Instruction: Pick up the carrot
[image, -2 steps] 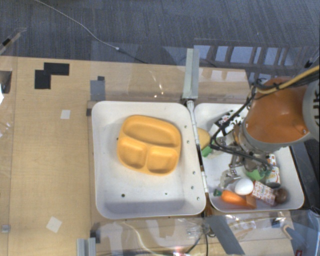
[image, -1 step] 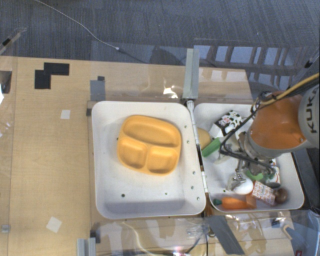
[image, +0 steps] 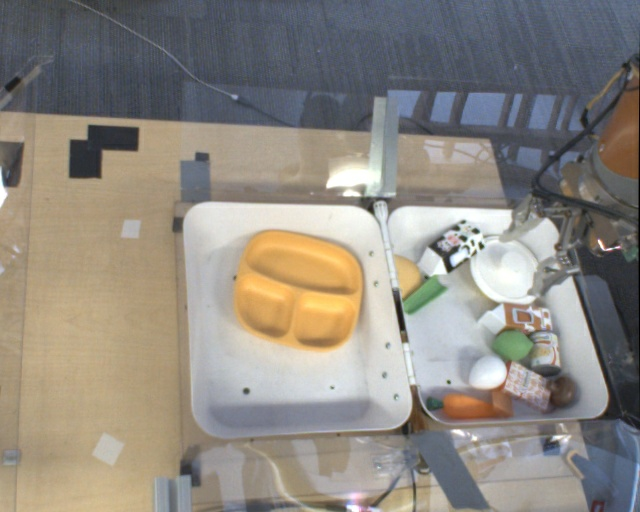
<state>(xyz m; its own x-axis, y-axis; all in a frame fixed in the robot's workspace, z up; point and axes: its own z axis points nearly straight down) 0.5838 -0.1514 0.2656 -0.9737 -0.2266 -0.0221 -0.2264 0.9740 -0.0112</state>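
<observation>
From the overhead camera I find the carrot (image: 468, 406) lying flat along the near wall of the right bin (image: 447, 345), near its near-left corner. Its right end touches a patterned packet (image: 528, 386), and a white egg (image: 487, 372) sits just behind it, with a green ball (image: 513, 345) beyond the egg. A small can (image: 545, 351) and a dark round item (image: 563, 390) crowd the near-right corner. Further back I note a white bowl (image: 504, 270), a black-and-white cow toy (image: 458, 243), a green stick (image: 425, 294) and a yellow piece (image: 406, 271) against the divider. The left bin (image: 215, 330) holds an orange divided tray (image: 298, 288). The gripper (image: 548, 248) hovers over the right bin's far-right corner, beside the bowl and well apart from the carrot; its fingers are spread and grasp nothing.
</observation>
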